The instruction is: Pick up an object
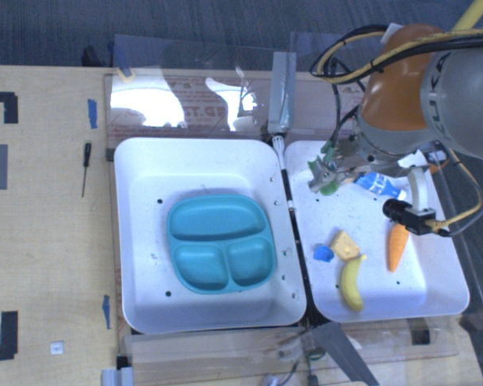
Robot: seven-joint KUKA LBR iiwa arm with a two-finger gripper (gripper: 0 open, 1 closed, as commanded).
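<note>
My gripper [325, 177] hangs over the back left part of the right bin [447, 292], close to the divider between the bins. A small green object [329, 186] sits between its fingers, and they are shut on it. In the same bin, toward the front, lie a yellow banana [351, 284], a yellow wedge [345, 244] and a small blue piece [323, 253]. An orange carrot [397, 248] lies to the right of them. A blue and white packet [379, 185] rests just right of the gripper, partly under the wrist.
The left bin [137, 175] holds a teal tray [220, 241] with three compartments. Black and yellow cables [423, 215] loop down from the arm over the right bin's right side. A clear panel stands behind both bins.
</note>
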